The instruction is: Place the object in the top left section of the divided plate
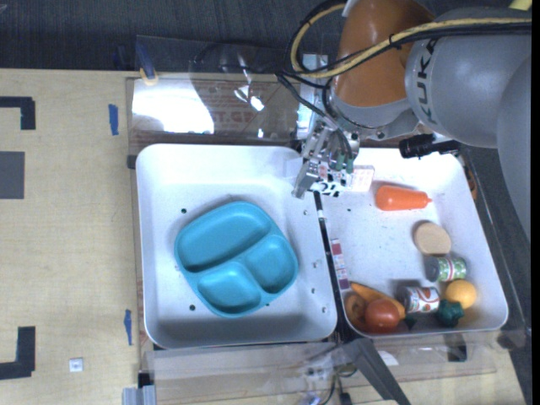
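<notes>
A blue divided plate lies tilted in the left bin, with one long section along its upper left and two smaller ones below and to the right. My gripper hangs over the wall between the two bins, near their far edge, up and to the right of the plate. Right under its tip is a small black-and-white patterned thing, and a white and pink packet lies beside it. Whether either is held is hidden by the wrist.
The right bin holds an orange carrot, a tan round biscuit, two small cans, a yellow fruit, a red tomato and a small green piece. The grey arm covers the upper right.
</notes>
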